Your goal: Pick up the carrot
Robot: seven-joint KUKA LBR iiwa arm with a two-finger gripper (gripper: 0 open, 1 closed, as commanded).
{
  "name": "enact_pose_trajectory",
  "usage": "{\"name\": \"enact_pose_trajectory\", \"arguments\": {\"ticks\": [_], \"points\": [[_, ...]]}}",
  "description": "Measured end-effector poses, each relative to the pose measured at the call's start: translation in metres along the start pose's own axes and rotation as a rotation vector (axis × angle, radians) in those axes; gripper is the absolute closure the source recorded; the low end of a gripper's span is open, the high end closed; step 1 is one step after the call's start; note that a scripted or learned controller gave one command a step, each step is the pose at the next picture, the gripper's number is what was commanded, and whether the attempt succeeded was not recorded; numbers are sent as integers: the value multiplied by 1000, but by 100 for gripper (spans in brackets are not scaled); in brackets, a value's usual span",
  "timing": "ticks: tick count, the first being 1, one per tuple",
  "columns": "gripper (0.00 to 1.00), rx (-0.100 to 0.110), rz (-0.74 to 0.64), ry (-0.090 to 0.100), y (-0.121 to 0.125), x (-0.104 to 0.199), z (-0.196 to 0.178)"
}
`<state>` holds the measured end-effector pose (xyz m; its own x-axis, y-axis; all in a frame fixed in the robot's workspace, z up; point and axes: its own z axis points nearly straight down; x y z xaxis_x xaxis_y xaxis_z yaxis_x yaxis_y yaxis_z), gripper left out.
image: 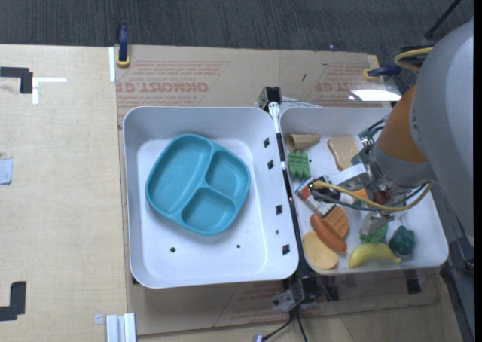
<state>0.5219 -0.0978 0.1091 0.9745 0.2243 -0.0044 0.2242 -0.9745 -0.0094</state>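
Note:
My gripper [374, 216] reaches down into the right bin [429, 258], near its middle, with cables looped around the wrist. An orange piece that looks like the carrot [361, 195] shows just left of the gripper and is mostly hidden by it and the cables. A green leafy bit [372, 234] pokes out right below the gripper. I cannot tell whether the two belong together or whether the gripper touches them.
The right bin also holds a sausage [329, 234], a yellow chip [319, 252], a banana [374, 255], broccoli [403, 240], a bread slice [344, 151], a cone-shaped piece [303, 139] and a green block [299, 163]. A blue divided plate [198, 183] lies in the left bin [135, 205].

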Motion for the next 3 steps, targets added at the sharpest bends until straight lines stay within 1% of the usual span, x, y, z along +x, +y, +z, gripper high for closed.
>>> {"name": "enact_pose_trajectory", "arguments": {"ticks": [1,2,3], "points": [[100,2,-4,-2,1,0,-8],[0,3,-4,-2,1,0,-8],[100,4,-9,-4,2,1,-17]]}}
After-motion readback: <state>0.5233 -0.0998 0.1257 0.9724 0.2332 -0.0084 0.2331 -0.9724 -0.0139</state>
